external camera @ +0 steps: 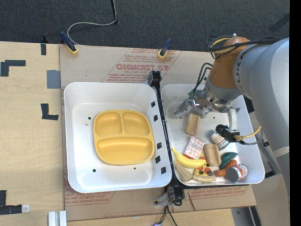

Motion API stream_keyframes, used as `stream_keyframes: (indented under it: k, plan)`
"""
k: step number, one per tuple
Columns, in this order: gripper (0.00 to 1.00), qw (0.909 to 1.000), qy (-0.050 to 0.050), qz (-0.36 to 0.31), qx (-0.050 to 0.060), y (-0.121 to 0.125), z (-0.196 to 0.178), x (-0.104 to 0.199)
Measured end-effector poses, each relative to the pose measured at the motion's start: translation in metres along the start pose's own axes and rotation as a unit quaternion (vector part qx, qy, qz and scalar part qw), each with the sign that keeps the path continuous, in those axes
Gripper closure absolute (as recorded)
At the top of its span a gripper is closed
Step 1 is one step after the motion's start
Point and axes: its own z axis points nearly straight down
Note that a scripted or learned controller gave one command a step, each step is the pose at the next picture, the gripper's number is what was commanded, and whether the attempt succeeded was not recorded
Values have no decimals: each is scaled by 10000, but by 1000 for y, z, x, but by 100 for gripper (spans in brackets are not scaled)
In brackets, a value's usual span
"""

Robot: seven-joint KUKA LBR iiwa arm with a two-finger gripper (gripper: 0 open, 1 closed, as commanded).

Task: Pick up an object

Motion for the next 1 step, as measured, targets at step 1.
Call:
stream_keyframes:
  k: [1]
  plan:
    - [100,10000,-2,0,-8,1,-10,0]
